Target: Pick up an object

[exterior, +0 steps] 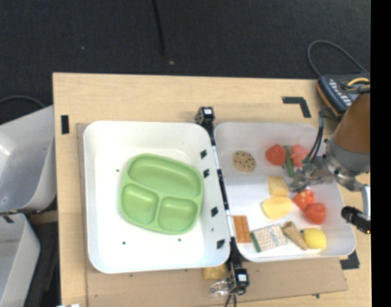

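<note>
Arm reached in from the right over the right bin [246,136], gripper [302,179] low among toy food, just beside a red tomato [303,199] and yellow wedge [278,185], grip hidden, couldn't tell, cookie [244,161] apart, green divided plate [161,193] in left bin [106,139].

Grey arm [352,139] from the right, end effector [302,179] lowered, wrist bent

Arm [349,147]: grey body w/ orange band above wrist. End effector [302,179]: small, metallic grey w/ dark parts. Thin dark cable loops just above it, by wrist.
</note>
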Controlling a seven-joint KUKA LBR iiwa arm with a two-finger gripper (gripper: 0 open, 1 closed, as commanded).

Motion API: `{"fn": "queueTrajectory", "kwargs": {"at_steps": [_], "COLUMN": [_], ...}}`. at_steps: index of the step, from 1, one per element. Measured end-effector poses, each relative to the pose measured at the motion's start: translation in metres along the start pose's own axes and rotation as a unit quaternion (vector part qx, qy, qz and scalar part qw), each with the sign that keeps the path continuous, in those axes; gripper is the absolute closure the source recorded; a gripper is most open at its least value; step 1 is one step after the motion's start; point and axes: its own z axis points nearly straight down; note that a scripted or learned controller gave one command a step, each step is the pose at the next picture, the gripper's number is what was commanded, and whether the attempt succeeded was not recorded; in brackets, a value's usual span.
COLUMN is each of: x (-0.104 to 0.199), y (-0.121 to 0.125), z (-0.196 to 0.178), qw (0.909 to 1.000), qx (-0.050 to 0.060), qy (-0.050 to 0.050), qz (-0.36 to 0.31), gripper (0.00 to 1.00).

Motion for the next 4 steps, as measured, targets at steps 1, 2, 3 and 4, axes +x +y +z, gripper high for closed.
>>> {"fn": "queueTrajectory", "kwargs": {"at_steps": [1, 2, 3, 4], "x": [0.001, -0.001, 0.013, -0.001], "y": [0.002, -0.030, 0.078, 0.038], "z": [-0.010, -0.007, -0.021, 0.015], "qw": [1.0000, 1.0000, 1.0000, 1.0000], "qx": [-0.002, 0.000, -0.005, 0.002], "qy": [-0.001, 0.000, -0.001, 0.000], "qz": [-0.001, -0.001, -0.005, -0.001], "gripper": [1.00, 1.00, 1.00, 1.00]}}
